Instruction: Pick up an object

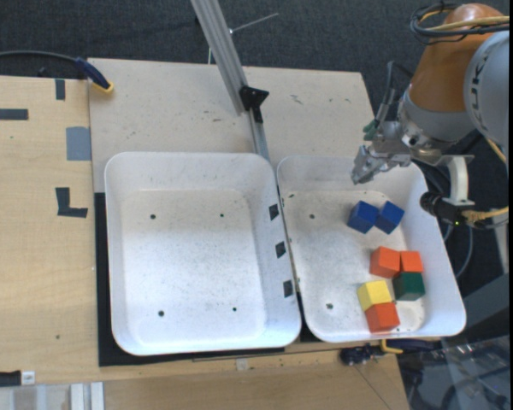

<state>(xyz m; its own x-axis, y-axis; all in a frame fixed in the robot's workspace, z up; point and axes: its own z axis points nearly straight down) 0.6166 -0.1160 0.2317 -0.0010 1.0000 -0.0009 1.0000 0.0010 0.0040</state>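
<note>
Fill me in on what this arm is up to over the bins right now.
A grey and orange robot arm reaches in from the right, and its gripper hovers at the far end of the right bin, beyond two blue blocks. Nothing is between its fingers that I can see. Nearer the front of the same bin sit two orange blocks, a green block and a yellow block, clustered together. No block has been picked up yet.

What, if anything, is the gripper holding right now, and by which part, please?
Nothing is held. The gripper hangs over the far end of the right bin, with nothing between its tips; the blue blocks lie on the bin floor, apart from it.
</note>
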